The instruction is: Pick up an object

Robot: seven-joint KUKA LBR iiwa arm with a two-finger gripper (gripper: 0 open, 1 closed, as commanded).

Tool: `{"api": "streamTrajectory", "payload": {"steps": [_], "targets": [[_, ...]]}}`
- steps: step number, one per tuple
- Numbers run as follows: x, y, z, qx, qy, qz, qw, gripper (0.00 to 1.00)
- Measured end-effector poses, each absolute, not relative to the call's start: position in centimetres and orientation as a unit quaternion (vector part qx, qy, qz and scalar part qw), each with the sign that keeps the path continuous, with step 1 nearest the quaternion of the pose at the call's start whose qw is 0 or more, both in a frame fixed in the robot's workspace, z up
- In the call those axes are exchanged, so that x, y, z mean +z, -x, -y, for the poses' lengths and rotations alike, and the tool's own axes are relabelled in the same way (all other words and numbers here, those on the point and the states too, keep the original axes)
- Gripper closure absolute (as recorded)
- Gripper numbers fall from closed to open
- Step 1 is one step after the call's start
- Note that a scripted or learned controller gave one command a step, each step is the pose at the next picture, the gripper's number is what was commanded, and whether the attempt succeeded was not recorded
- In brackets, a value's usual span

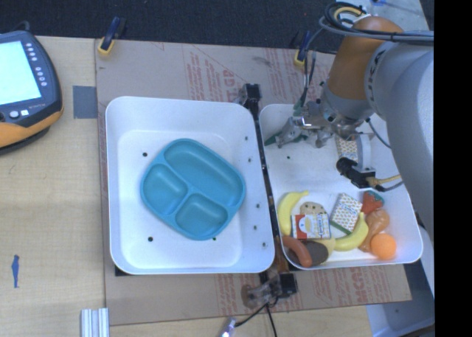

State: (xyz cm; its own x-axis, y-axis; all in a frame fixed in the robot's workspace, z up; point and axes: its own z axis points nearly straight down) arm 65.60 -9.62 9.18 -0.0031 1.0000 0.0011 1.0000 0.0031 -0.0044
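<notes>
A single fixed camera looks down on the bench (59, 203) at a slant from above. It stands far enough back to take in both bins whole. The gripper (306, 135) sits right of centre, with the left bin (118, 181) to its left and the right bin (324, 181) beneath it.

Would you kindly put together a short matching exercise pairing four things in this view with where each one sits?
Things:
1. blue divided plate
2. orange ball
3. end effector
4. handheld screen unit

Places:
A. near corner of the right bin, by the toy food
B. on the bench, left of both bins
C. middle of the left bin
D. over the far end of the right bin

Pairs: 1-C, 2-A, 3-D, 4-B
</notes>
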Motion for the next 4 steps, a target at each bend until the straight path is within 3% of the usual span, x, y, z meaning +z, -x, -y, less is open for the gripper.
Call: {"api": "streamTrajectory", "payload": {"steps": [4], "targets": [[9.17,-65.59,9.47,0.0014,0.706,0.708,0.002,0.00]]}}
